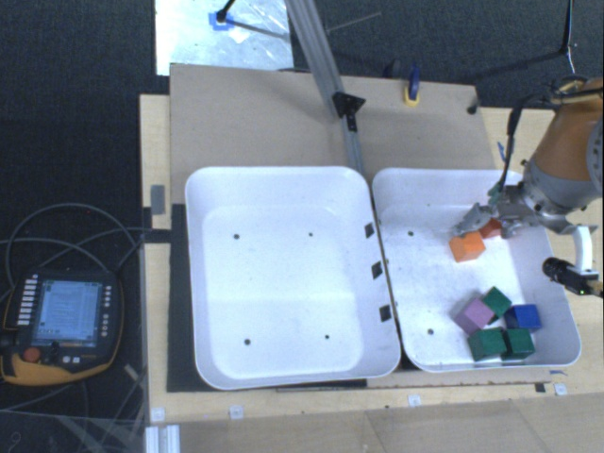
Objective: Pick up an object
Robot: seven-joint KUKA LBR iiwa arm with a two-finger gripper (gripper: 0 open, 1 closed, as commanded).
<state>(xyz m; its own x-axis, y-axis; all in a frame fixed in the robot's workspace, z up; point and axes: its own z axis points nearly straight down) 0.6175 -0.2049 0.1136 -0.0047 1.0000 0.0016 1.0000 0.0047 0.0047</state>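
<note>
The grey arm with its orange band (569, 144) reaches in over the right white plastic bin (415, 347), its metal pincer (478, 223) low near that bin's far side.

bins (283, 182): we see both white
block (467, 246) by the gripper (481, 223): orange
cluster near the right bin's front corner: we count purple (473, 315), blue (524, 317), green (487, 344)
arm (566, 149): orange band

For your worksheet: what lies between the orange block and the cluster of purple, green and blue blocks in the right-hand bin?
Nothing: the camera view shows only bare white bin floor between the orange block and the cluster.
</note>
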